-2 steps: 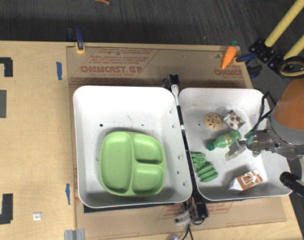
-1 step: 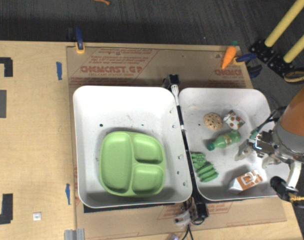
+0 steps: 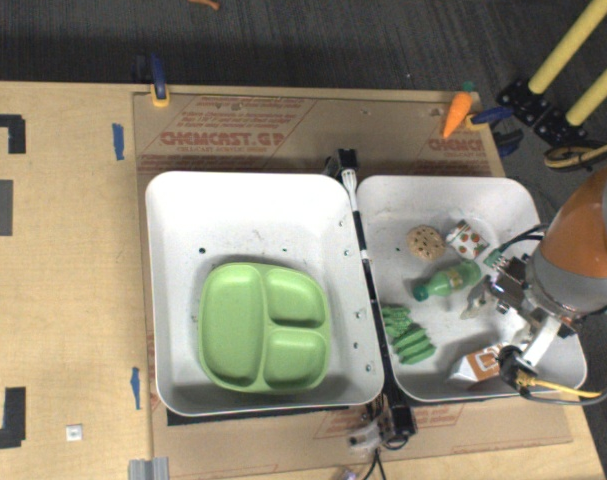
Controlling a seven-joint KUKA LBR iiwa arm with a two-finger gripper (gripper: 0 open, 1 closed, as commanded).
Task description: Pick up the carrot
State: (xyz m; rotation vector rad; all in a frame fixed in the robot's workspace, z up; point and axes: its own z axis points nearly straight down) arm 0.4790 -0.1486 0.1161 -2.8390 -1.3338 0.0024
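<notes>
The carrot [image 3: 457, 112], small and orange with a green top, lies on the cardboard beyond the right bin's [image 3: 383, 203] far edge, next to a blue clamp. It is outside both bins. My gripper [image 3: 481, 294] hangs low inside the right bin near its right side, just right of a green bottle [image 3: 443, 284]. The carrot is well above it in the view, and the two are far apart. Nothing can be seen held in the gripper.
The right bin also holds a cookie [image 3: 424, 241], a white box with red spots [image 3: 467, 238], green pea pods [image 3: 408, 334] and a small orange carton [image 3: 483, 364]. A green divided plate [image 3: 265, 325] lies in the left bin. Yellow poles [image 3: 581, 30] stand at the far right.
</notes>
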